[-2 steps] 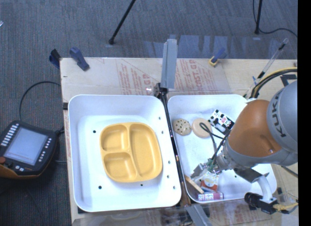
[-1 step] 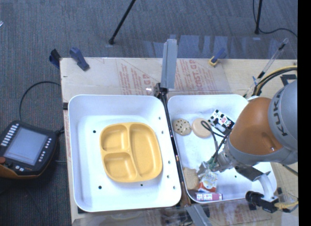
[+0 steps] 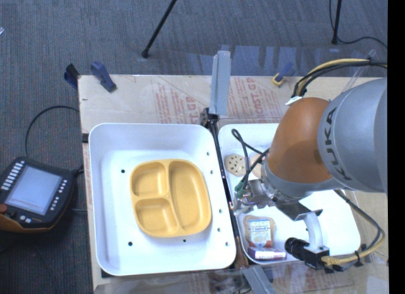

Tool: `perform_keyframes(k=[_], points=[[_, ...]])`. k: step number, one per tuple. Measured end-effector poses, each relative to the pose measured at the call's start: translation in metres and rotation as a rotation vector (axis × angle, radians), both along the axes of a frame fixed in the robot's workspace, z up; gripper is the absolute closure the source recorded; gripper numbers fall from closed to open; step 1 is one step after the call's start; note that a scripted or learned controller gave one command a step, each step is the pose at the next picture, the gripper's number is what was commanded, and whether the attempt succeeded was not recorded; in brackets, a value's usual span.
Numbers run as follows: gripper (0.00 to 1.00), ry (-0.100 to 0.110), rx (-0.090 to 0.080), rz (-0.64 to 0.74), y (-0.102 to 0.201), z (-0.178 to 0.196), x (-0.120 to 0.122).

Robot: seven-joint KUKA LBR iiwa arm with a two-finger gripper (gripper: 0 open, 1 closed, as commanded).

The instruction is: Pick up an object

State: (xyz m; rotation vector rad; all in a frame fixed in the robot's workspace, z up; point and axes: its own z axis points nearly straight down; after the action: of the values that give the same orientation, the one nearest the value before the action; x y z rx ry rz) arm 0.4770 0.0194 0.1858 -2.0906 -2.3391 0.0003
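Over the right bin (image 3: pixel 352 218) the arm's gripper (image 3: pixel 256 193) hangs low, its finger state impossible to tell. A small packet (image 3: pixel 259 230) lies just near of it, a round perforated disc (image 3: pixel 235 164) just far. Reaching step, apparently; next needs a clean descent onto one item.

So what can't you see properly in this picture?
- The pincer: hidden under the arm, camera view.
- Much of the right bin: covered by the arm.
- The packet: its label is too small to read.
- The round holed thing: too small to identify.
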Motion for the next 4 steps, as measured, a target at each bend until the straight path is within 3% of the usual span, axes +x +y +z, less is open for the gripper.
perform_keyframes(k=[1,2,3,4], points=[[0.0,0.005,-0.002,-0.005,-0.003,-0.002,-0.001],[0.0,0.004,-0.003,0.007,-0.059,-0.002,0.031],[0.0,0.006,-0.004,-0.297,-0.077,-0.002,0.047],[0.0,0.003,-0.004,-0.418,-0.116,-0.102,0.134]])
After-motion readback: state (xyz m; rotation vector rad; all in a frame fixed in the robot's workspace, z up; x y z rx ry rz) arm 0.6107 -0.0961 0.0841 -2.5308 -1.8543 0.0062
